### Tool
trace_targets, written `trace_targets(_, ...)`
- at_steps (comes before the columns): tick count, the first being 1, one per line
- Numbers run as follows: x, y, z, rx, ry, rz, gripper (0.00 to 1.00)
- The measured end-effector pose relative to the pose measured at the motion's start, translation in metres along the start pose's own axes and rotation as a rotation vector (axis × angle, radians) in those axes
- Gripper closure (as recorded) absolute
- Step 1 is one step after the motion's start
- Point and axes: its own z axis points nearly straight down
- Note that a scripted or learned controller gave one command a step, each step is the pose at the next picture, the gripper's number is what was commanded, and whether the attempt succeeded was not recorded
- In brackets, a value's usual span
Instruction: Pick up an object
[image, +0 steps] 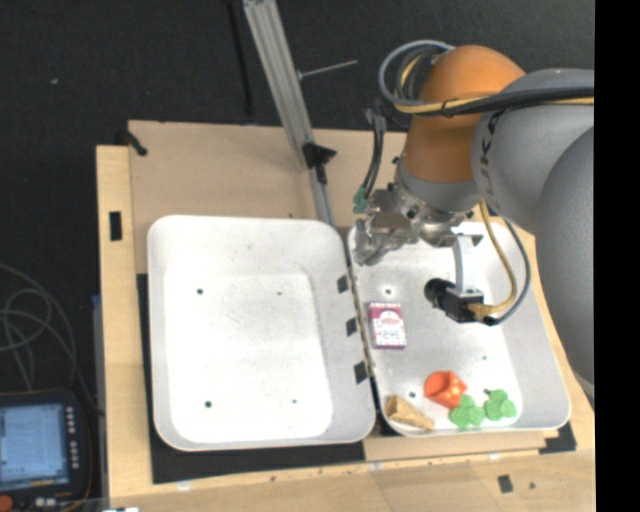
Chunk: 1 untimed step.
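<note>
- Writing on the small pink and white box (387, 325) is too small to read.
- Bins: 2 white bins sit side by side. The left bin (245, 330) holds no loose things. The right bin (520, 340) holds all the things.
- The gripper (366, 243) hangs over the far left corner of the right bin. I cannot tell if it is clenched or released.
- The box lies flat by the left wall of the right bin, nearer to us than the gripper and apart from it.
- At the near edge lie a tan wedge (407, 411), an orange and red toy (445, 387) and a green toy (482, 409), well apart from the gripper.
</note>
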Motion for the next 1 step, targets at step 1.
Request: trace_targets(1, 0.0435, 0.0237, -0.0021, 0.000, 0.001, 0.001, 1.00)
